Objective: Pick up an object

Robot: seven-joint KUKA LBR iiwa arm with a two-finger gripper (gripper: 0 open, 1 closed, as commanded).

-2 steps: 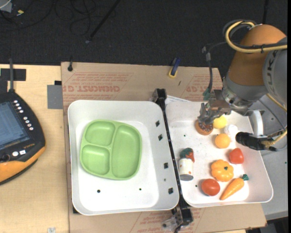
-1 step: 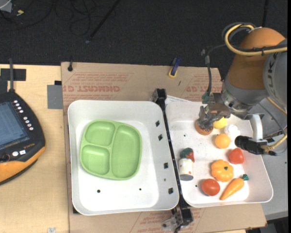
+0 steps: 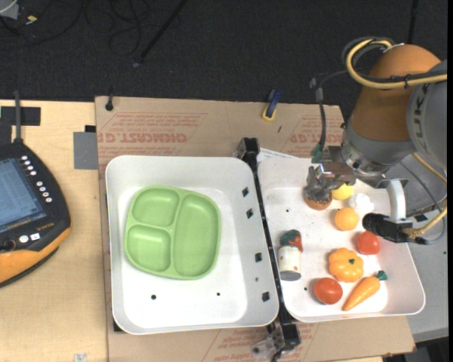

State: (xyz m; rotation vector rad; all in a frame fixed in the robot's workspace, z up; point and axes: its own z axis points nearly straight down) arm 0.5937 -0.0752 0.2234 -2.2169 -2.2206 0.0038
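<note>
The gripper (image 3: pixel 317 189) hangs low over the right bin's (image 3: pixel 415 296) far left corner. Whether it grips anything cannot be told. An orange (image 3: pixel 346 219) lies near it.

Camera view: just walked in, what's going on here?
The arm's gripper is down at the far end of the right bin, over a small brownish item; whether it holds it is unclear. Lying loose in that bin are an orange, two tomatoes, a small pumpkin, a carrot and a small can. The left bin holds a green divided plate.
</note>
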